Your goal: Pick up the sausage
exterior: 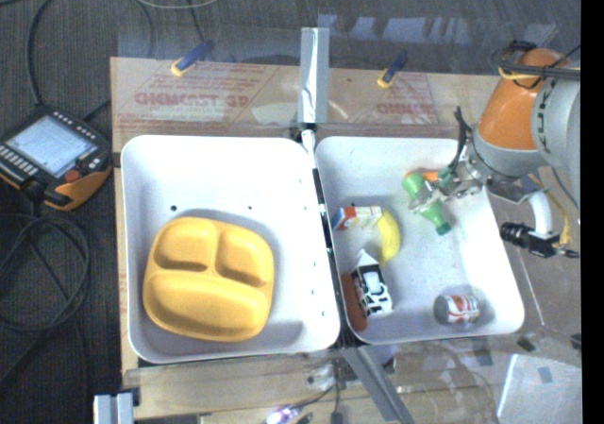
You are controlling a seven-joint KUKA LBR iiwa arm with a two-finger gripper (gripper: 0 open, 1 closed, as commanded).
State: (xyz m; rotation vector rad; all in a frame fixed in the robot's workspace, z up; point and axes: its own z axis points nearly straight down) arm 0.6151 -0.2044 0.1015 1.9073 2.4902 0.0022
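The gripper (444, 188), state indeterminable, is positioned at 1 o'clock; travel to the sausage (354, 304) at 7 o'clock is required.

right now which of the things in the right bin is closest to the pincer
The green object, right at the pincer near the bin's far right side. The banana, carton, can and brown sausage lie farther off.

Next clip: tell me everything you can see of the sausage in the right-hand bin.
The sausage is a dark reddish-brown, smooth-looking, elongated piece. It lies flat along the left wall of the right bin, near the front corner, with its long axis running front to back. A black-and-white carton sits against its right side and may cover part of it. The gripper is well apart from it, by a green item.
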